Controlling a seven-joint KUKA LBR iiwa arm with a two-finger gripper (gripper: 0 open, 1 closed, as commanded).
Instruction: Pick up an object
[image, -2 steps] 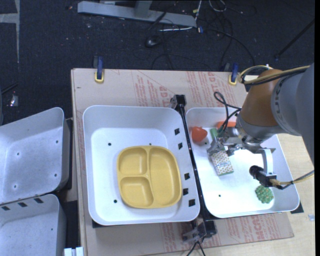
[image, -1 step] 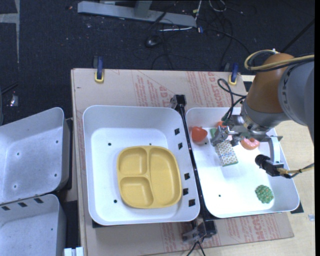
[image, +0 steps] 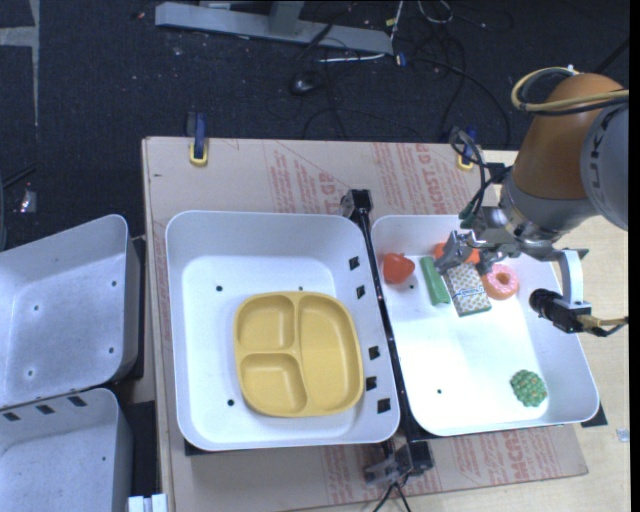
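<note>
Sitting side by side on the bench are two white bins. The left bin is holding one yellow tray with three compartments. The right bin is holding five things that I can count: one red tomato, one green bar, one checkered packet, one pink donut and one green, knobbly ball.

The first four are clustering in the far part of the right bin; the ball is lying well apart, near the bin's near right corner. The bar is lying flat with its long axis running near to far, tilted slightly left at the far end. The packet is lying just beside it, angled the same way.

The gripper is hovering over the bar and packet, at their far ends. Whether its fingers are apart or together, I cannot tell.
</note>
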